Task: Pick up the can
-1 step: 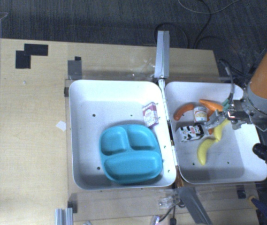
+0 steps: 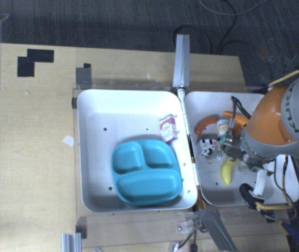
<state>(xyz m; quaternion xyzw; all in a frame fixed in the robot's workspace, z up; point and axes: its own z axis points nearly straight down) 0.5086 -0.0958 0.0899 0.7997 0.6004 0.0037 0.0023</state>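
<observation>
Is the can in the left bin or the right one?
Left bin. The can lies against its right wall, just above the blue tray. The gripper is over the right bin.

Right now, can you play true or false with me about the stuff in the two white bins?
1. The blue tray sits in the left bin. True.
2. The banana is in the left bin. False: it lies in the right bin, below the robot's claw.
3. The can is in the right bin with the banana. False: it lies in the left bin, against the wall by the divider, above the blue tray.
4. The robot arm reaches over the right bin. True.
5. The blue tray has three compartments. True.
6. The claw is touching the can. False: the claw is over the right bin, apart from the can.
</observation>
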